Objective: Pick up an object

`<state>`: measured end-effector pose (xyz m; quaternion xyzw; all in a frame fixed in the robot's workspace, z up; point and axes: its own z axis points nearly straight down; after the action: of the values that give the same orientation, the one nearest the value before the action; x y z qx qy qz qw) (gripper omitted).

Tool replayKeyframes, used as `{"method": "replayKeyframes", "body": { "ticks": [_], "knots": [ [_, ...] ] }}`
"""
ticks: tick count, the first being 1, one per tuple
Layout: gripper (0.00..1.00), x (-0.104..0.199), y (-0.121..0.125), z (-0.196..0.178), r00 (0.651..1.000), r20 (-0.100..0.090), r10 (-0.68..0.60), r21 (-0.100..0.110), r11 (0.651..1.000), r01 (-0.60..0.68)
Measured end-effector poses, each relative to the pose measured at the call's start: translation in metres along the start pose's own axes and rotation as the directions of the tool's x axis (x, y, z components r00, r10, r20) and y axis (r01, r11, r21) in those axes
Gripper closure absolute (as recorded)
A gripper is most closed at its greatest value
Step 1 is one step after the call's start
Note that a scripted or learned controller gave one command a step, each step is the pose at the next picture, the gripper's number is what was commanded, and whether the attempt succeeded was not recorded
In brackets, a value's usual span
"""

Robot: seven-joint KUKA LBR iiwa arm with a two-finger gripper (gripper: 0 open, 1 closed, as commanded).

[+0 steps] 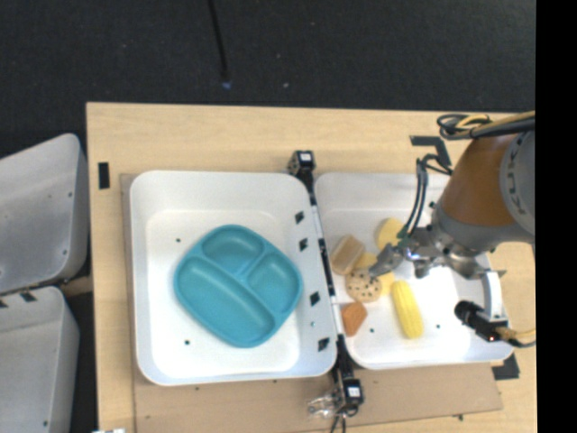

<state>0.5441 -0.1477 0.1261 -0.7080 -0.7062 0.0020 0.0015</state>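
The right bin holds several food pieces: a tan bread chunk, a round speckled cookie, a small orange piece, a yellow corn cob and a pale yellow piece. My gripper hangs low over the middle of this bin, between the pale yellow piece and the corn cob and just right of the cookie. Its fingers are spread open and I see nothing between them. The arm's wrist hides part of the bin's right side.
A teal divided plate lies in the left bin. A ridge with black clips separates the two bins. Black cables loop above the right bin's far edge. Grey chair shapes stand off the bench's left.
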Motion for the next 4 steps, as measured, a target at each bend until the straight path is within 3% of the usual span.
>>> {"method": "replayKeyframes", "body": {
  "ticks": [1, 2, 3, 4],
  "knots": [
    [1.00, -0.001, 0.002, -0.015, 1.000, 0.001, 0.007, -0.009, 1.000, -0.007],
    [1.00, 0.006, 0.005, -0.075, 1.000, 0.001, -0.005, -0.013, 1.000, 0.006],
    [1.00, 0.005, 0.006, -0.081, 1.000, 0.001, -0.005, -0.007, 1.000, 0.005],
    [1.00, 0.061, -0.005, -0.087, 1.000, -0.002, -0.009, -0.006, 1.000, 0.009]
  ]
}}
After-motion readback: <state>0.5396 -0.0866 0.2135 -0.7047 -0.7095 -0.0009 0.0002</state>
